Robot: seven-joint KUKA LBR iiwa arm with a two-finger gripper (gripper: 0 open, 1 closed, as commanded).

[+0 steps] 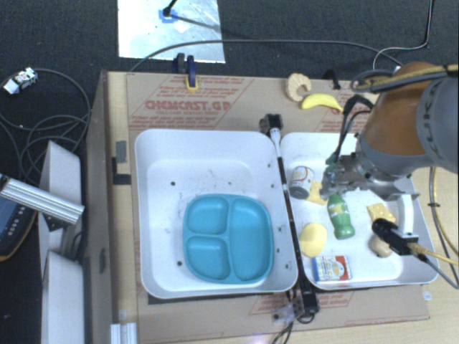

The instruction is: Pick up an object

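Carton [331,268]: front of right bin [358,281]; print unreadable.
Lemon [313,239]: firm, rounded, likely to roll.
Green bottle [341,216]: mid-bin, likely light, stiff, slick; best taken across its body.
Gripper [336,189]: just above bottle's cap; opening can't be told.
Cardboard [188,106]: red print, roughly "CHEMCAST".

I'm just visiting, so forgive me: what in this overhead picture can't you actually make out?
- The tool: the arm's wrist covers it in the camera view, so its state above the green bottle is unclear.
- The small packet: its print is too small to read.
- The right bin: its far part is hidden under the arm.
- The can by the divider: its label is too blurred.
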